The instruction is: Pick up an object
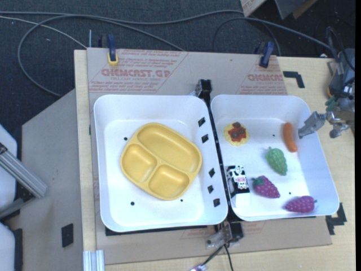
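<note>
Now pincer point(322, 123) open, nothing held, beside orange sausage point(290, 137), right bin point(321, 168).

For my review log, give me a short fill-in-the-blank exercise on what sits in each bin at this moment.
1. The yellow divided plate lies in the ____ bin.
2. The orange sausage lies nearest the gripper, by the right bin's ____ wall.
3. Two ____ grape bunches lie near the right bin's front.

Missing words: left; right; purple

Left bin point(107, 151): divided plate point(161, 160). Right bin point(316, 168): pizza point(236, 133) far left; sausage point(290, 136) far right; two grape bunches point(265, 187) near.
</note>
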Available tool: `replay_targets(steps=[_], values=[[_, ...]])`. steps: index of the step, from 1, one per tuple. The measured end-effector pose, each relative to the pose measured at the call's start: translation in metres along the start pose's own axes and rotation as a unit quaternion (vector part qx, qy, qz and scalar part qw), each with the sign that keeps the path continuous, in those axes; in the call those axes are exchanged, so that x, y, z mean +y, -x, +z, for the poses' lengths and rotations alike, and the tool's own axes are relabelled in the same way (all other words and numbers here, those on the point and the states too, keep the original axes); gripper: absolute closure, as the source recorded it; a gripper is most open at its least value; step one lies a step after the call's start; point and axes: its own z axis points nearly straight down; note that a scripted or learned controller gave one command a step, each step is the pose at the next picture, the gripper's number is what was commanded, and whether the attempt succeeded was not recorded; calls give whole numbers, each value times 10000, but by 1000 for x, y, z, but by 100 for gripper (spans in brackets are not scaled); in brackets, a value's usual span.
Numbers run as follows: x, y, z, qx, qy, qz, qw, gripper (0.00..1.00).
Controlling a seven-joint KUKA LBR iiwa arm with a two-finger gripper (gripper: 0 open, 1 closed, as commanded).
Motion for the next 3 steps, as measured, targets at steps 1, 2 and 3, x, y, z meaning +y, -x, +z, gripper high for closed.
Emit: replay_targets(steps=[1,2,3], values=[[-4,5,61,13,-29,6,10000,0],[-10,12,119,12,-27,3,10000,0],[-4,13,141,-10,69,-8,10000,0]])
